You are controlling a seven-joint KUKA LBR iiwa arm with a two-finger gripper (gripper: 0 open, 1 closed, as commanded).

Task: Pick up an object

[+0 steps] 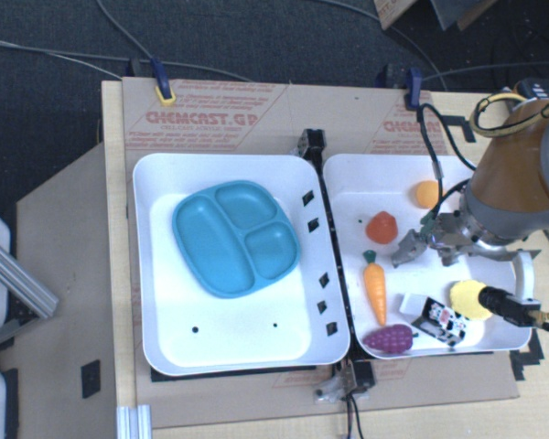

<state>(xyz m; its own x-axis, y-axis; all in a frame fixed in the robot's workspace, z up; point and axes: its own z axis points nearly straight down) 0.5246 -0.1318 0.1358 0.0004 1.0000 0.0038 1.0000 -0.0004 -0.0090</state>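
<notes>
The jaws (427, 245) hang low in the right bin (348, 176), near the tomato (382, 228). Whether they are wide or narrow cannot be told. Nothing sits between them.

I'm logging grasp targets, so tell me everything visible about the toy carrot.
The toy carrot looks like smooth plastic: an orange tapered body with a small green top. It lies flat in the right bin, near its left wall, green end pointing away from the camera, tip toward the purple grapes. Nothing grips it.
</notes>
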